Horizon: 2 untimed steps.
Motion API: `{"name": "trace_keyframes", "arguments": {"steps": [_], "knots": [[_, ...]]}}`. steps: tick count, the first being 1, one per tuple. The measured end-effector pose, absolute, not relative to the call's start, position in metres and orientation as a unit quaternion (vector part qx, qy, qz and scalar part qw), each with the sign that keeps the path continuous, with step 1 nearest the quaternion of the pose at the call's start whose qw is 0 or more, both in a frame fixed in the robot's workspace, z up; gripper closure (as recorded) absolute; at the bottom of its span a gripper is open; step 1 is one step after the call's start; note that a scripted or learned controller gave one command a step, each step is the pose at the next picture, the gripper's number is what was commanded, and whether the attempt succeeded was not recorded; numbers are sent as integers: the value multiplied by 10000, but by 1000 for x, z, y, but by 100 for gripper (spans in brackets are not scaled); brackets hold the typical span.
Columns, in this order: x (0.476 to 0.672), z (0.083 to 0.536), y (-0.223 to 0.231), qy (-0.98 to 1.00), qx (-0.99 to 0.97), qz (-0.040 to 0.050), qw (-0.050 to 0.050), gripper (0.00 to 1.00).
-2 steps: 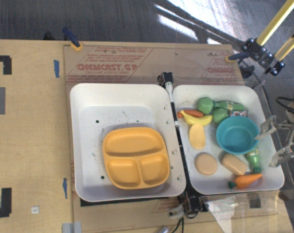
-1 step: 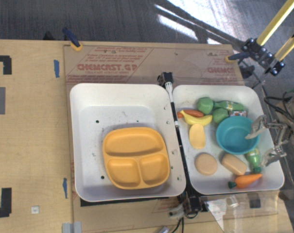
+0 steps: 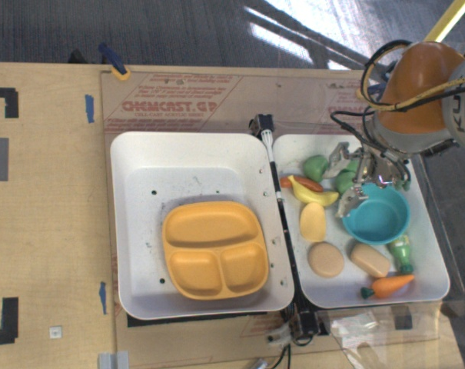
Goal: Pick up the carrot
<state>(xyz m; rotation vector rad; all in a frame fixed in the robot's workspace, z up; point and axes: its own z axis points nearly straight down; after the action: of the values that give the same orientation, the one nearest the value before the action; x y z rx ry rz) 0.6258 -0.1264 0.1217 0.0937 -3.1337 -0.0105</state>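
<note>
I see the metal two-finger gripper [image 3: 360,180], fingers spread on nothing, above the round teal plastic bowl [image 3: 378,215]; the small orange toy carrot [image 3: 389,285] lies at the bowl's six o'clock, apart.

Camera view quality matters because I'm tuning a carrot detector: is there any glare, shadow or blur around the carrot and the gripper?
In the camera view, the carrot is evenly lit and fairly sharp, with no glare on it. Bright sun streaks fall on the floor beyond the bench. The gripper looks cluttered and slightly soft against the teal bowl. The white bin wall is bright but not blown out.
</note>
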Motion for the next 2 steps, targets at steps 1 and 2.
{"name": "trace_keyframes", "arguments": {"steps": [1,2], "knots": [[555,187,-154,-9988,-481,11,-50,0],[498,250,-194,-9994,-344,35,-76,0]]}}
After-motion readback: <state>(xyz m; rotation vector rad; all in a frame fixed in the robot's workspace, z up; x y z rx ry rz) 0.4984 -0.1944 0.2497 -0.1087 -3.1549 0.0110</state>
